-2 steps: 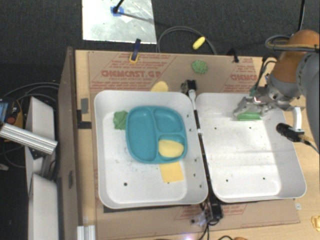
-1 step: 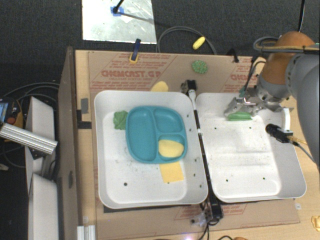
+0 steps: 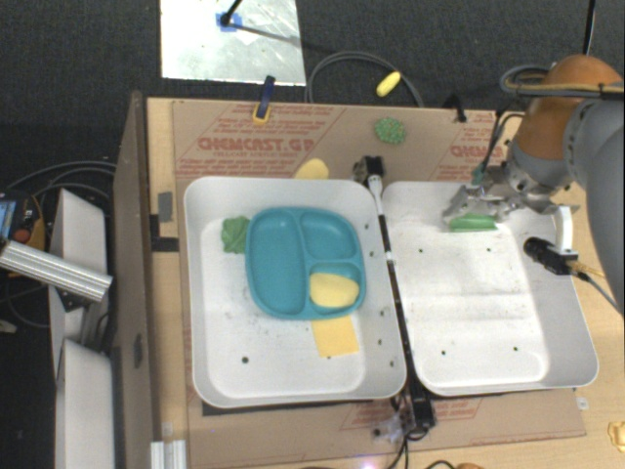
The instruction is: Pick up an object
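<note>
Looking down on the counter [image 3: 244, 130], we see the pincer [image 3: 476, 203] low over the far edge of the right bin [image 3: 488, 301], just above a flat green piece [image 3: 474, 223], though we cannot tell whether it grips it. In the left bin [image 3: 220, 360] a teal divided plate [image 3: 288, 262] carries a yellow lump [image 3: 334, 289], with a yellow square [image 3: 336, 337] just beside it and a green leaf [image 3: 234, 234] touching its left rim.

Under both white bins [image 3: 225, 379], a brown cardboard sheet [image 3: 244, 140] printed with red lettering, clipped at its far edge by a yellow-and-blue clamp [image 3: 264, 101]. Beyond it on dark carpet, a shiny foil square [image 3: 229, 27] and a looping black cable [image 3: 342, 62]. At left, a tilted aluminium rail [image 3: 54, 270].
</note>
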